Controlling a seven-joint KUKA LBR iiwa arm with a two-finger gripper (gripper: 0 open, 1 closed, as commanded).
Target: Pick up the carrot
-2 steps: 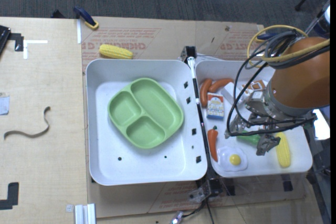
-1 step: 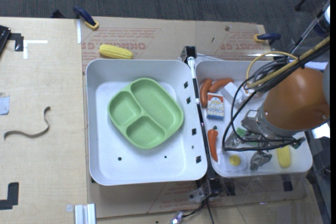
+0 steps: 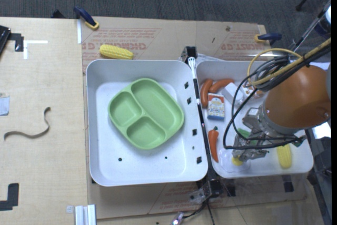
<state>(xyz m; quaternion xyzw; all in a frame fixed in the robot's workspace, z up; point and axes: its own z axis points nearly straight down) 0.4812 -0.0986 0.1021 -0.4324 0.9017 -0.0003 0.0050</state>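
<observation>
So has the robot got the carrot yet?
Not yet. The carrot lies loose by the left wall of the right bin. The gripper is low in that bin, just right of the carrot. Grabbing and lifting it are left.

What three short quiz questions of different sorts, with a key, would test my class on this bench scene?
1. True or false: the green plate lies in the left bin.
2. Which bin holds the carrot? A left, B right.
3. Fill in: the corn cob behind the left bin lies on ____.

Key: 1 true. 2 B, near the right bin's left wall, beside the end effector. 3 cardboard.
</observation>
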